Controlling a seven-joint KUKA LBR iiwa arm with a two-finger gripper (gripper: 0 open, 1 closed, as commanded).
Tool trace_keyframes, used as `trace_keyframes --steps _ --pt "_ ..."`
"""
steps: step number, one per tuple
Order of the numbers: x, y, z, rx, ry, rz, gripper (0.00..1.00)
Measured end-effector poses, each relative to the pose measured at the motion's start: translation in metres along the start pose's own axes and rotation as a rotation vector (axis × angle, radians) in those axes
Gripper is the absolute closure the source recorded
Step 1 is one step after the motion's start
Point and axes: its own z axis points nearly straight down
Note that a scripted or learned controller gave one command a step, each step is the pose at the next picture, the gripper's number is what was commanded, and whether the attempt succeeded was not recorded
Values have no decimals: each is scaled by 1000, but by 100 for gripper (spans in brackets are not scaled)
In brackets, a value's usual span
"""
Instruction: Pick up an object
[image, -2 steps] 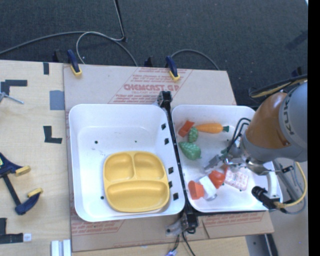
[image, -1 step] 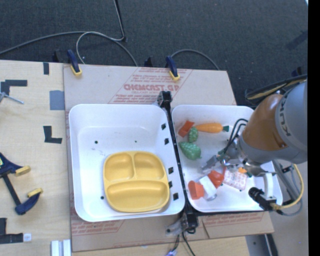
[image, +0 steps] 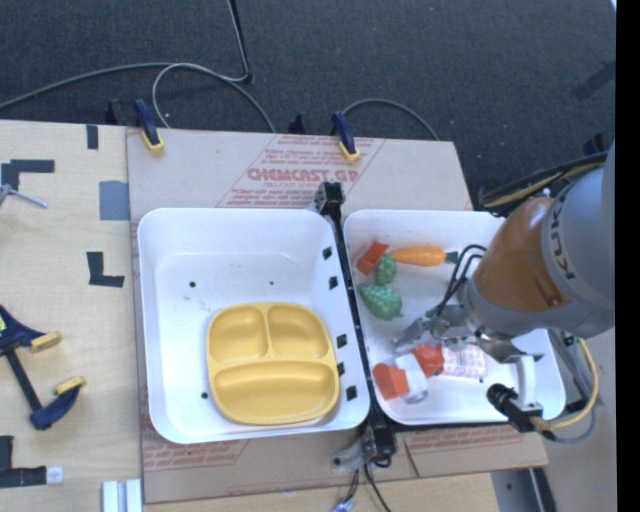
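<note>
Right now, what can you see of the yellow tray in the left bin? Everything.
The yellow tray is a rounded-corner divided plate, looks like matte plastic. It has three compartments: two small ones along the far side and one long one along the near side, with nothing visible in them. It lies flat and right side up on the floor of the left bin, toward the bin's near right corner, slightly rotated. Nothing else touches it.

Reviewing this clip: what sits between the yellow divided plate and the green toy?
In the camera view, the two bins' adjoining white walls, joined by black clips, separate the yellow divided plate from the green toy; otherwise bare bin floor.
</note>
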Motion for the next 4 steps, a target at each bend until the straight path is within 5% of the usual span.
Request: trace_keyframes --steps 1,2,3,4 --pt "20 -13 0 0 1 0 0" --pt "20 -12 -11 1 3 0 100" --pt "20 -12 -11 -1 2 0 0" --pt "1 38 6 23 13 -2 0"
